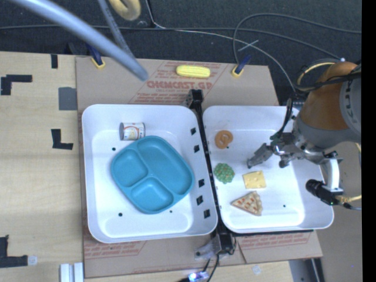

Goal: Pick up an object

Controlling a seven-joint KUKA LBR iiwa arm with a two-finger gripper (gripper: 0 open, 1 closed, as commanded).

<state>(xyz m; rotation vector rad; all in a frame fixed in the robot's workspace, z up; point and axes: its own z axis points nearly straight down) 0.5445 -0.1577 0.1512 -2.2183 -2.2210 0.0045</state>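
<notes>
In the right bin (294,213) lie an orange ring-shaped piece (223,138), a green broccoli piece (223,173), a yellow cheese wedge (254,180) and a pizza slice (247,203). My gripper (271,158) hangs over the middle of that bin, just up and right of the cheese wedge. It is open, its fingers spread apart with nothing between them. The arm's orange band (329,101) shows above it at the right.
The left bin (94,157) holds a blue divided plate (151,173) and a small can (131,131) lying on its side. A yellow corn-like piece (192,71) rests on the cardboard behind the bins. Cables run across the back.
</notes>
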